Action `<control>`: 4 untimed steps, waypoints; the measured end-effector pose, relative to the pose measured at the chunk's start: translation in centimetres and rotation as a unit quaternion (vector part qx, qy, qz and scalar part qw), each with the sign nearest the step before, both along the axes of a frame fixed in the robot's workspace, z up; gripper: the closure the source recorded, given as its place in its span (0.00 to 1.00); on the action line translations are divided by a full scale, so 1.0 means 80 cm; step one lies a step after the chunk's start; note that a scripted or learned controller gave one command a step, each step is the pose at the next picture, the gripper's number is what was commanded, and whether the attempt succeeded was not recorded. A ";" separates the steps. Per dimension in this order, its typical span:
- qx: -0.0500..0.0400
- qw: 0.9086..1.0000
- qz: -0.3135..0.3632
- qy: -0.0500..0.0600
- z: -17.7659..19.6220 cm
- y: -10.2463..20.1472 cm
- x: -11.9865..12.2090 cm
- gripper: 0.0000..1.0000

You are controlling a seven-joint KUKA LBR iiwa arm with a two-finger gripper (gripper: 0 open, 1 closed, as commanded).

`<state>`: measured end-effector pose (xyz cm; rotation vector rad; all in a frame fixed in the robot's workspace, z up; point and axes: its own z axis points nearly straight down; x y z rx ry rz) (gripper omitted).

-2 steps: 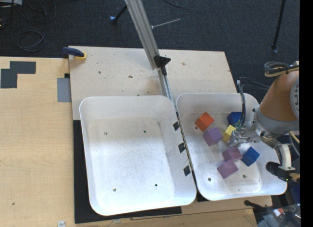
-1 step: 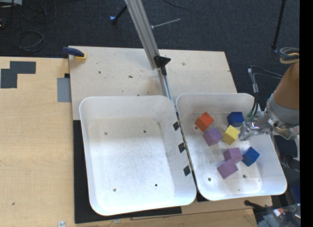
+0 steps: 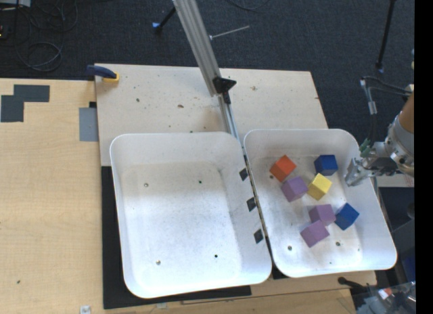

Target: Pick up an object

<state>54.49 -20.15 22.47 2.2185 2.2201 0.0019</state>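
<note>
The right bin [image 3: 379, 252] holds seven cubes; a purple cube [image 3: 314, 233] lies nearest. The pincer [image 3: 354, 172] hovers at the bin's right rim, its state impossible to tell.

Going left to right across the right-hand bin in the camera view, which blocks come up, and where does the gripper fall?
orange block → yellow block → blue block by the far rim → lower blue block → gripper at the bin's right rim.
</note>
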 end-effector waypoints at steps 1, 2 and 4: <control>0.000 1.000 0.001 0.000 0.066 -0.001 0.001 1.00; 0.002 1.000 0.002 0.003 0.044 0.061 -0.002 1.00; 0.002 1.000 0.002 0.004 0.013 0.195 0.002 1.00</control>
